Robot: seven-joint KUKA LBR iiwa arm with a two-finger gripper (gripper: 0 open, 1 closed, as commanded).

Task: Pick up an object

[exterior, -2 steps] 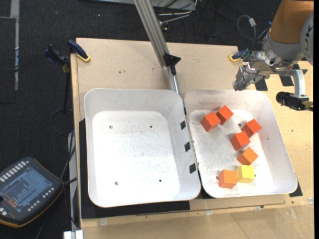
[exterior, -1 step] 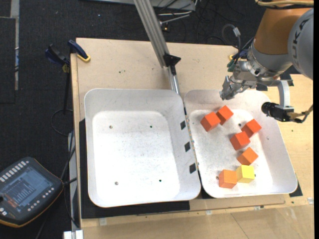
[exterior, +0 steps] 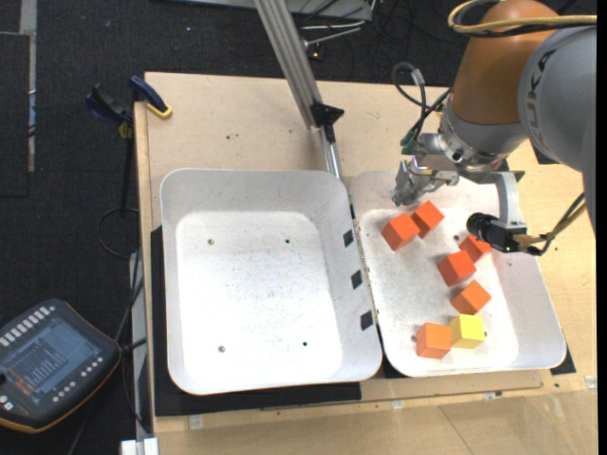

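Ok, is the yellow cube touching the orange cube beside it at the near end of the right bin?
Touching: the camera view shows the yellow cube pressed against the orange cube, no gap.

A grey teach pendant (exterior: 47,363) lies on the dark floor at lower left. Blue-and-yellow clamps (exterior: 128,102) grip the wooden surface's (exterior: 247,121) far left corner. A metal pole (exterior: 289,50) slants overhead.

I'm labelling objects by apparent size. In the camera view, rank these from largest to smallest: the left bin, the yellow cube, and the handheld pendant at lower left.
1. Left bin, by far the largest.
2. Handheld pendant, though it is cut off by the frame edge.
3. Yellow cube, the smallest.
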